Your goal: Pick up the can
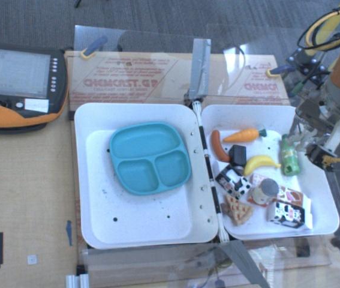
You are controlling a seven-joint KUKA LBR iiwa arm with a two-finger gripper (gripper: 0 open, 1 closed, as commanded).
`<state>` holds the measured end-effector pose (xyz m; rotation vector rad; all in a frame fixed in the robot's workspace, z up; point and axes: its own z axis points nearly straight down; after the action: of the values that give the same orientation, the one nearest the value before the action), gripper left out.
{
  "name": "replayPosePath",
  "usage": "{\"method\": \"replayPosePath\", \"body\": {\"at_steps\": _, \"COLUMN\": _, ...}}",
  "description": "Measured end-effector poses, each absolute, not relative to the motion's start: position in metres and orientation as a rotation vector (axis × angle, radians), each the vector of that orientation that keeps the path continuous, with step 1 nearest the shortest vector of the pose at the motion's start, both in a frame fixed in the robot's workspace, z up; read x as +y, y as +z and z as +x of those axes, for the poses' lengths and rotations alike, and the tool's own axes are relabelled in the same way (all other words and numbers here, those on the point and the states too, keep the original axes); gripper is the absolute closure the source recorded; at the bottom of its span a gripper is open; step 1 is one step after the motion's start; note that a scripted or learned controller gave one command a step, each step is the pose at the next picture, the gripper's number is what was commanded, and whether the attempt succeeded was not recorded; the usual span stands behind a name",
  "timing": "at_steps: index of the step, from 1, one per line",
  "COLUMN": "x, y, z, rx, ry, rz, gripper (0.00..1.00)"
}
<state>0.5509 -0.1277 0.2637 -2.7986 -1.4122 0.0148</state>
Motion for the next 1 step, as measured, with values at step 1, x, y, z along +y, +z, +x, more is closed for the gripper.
{"method": "replayPosePath", "body": {"at_steps": 1, "x": -0.0770, "y": 0.2570, "z": 0.5172, "rx": -1.543, "ry": 0.010, "rz": -2.730, "gripper": 1.00}}
